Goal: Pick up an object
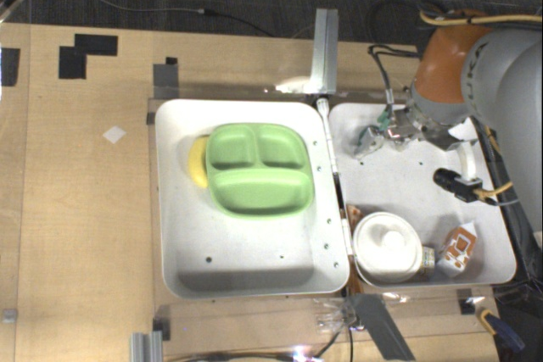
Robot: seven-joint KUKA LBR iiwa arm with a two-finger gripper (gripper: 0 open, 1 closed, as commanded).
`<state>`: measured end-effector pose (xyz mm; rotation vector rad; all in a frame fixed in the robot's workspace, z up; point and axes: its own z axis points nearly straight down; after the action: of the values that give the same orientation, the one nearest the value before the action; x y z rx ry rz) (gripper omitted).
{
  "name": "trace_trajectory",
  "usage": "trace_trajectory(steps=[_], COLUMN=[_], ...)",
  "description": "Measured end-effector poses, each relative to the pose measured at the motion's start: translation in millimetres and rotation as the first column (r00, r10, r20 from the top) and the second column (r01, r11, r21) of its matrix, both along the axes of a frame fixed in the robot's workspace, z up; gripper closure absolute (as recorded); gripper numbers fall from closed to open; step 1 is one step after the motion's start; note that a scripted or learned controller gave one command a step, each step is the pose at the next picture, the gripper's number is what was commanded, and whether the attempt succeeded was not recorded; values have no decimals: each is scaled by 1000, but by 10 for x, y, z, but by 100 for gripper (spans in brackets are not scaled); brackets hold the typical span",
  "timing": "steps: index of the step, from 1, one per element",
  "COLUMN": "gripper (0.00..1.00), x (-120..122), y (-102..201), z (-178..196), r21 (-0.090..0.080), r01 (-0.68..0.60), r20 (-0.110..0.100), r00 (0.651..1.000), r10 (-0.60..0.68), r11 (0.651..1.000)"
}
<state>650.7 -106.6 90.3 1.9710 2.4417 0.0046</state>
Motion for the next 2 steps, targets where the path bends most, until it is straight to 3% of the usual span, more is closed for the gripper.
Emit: trace_trajectory(steps=[1, 2], gripper=[0, 0], x=[187, 41], y=[150, 617], z=[-18, 1641], r21=[-4, 0], r01=[-100, 141], r20=[-3, 3], r00=[995, 990], r10=[100, -141], r11=[995, 990])
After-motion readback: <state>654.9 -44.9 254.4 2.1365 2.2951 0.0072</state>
